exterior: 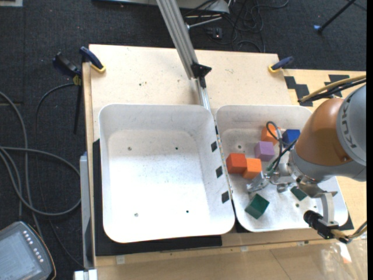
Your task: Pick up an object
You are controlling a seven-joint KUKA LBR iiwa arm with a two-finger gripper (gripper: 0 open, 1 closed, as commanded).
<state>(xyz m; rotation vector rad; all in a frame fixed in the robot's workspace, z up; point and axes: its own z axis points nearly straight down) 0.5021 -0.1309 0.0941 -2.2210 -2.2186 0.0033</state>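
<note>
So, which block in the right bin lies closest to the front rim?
The dark green block. It sits apart from the orange, purple and blue blocks, which are clustered farther back.

2 white bins (111,156); orange blocks (236,163), a purple block (265,150), a blue block (291,136), a dark green block (257,206).

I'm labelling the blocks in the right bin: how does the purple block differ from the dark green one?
The purple block is pale lilac; the dark green block is deep green. The purple block sits mid-bin, close to the light orange block, while the dark green block lies apart, near the front rim of the right bin. The dark green block looks turned diagonally; the purple block sits squarer. Both look like small cubes.
</note>
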